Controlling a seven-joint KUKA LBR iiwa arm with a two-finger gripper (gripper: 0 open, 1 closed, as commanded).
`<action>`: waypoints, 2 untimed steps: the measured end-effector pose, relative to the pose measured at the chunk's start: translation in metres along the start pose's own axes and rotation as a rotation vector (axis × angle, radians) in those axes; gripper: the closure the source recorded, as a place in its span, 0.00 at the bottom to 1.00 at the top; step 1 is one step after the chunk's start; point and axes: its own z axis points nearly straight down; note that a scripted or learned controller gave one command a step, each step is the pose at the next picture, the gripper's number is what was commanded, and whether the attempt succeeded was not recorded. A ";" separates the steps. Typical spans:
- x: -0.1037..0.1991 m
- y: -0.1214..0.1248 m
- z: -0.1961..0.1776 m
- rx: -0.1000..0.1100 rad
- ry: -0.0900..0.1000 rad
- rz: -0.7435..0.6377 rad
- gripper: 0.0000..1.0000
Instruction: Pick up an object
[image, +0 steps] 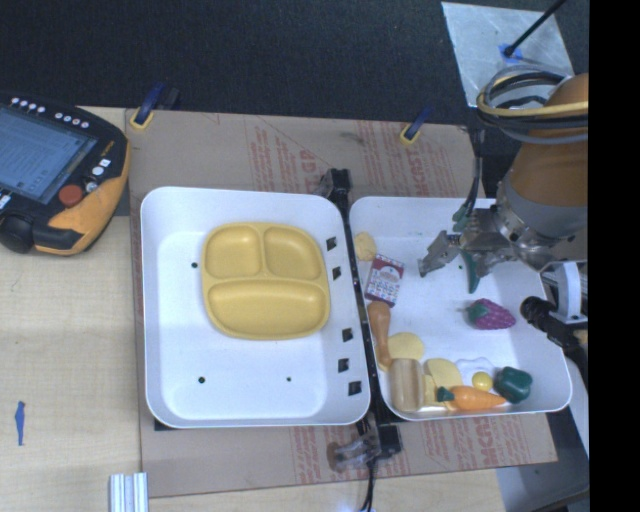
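- The arm's end effector hangs over the upper middle of the right bin, its two dark fingers splayed apart with nothing between them.
- The toy items crowd the lower and left parts of that bin. A carrot, glossy orange plastic with a green tip, lies almost level along the bottom wall, its long axis running left to right and its point to the right.
- Just above the carrot sit small pale yellow pieces, rounded and smooth, and a dark green pepper to the right.
- A purple grape bunch, knobbly and oval, lies alone near the right wall, its long axis roughly level.
- A small red and white packet, flat and rectangular, lies tilted by the left wall, with a slim orange-tan stick below it pointing up and down the bin.
- The left bin holds a yellow divided plate, matte and with rounded corners, with three compartments.
- Both bins sit on brown cardboard on the worktop, with a teach pendant at far left.
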 end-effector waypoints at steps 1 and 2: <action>-0.122 0.015 0.017 -0.003 -0.006 0.011 0.00; -0.099 -0.031 0.091 0.010 0.004 0.000 0.00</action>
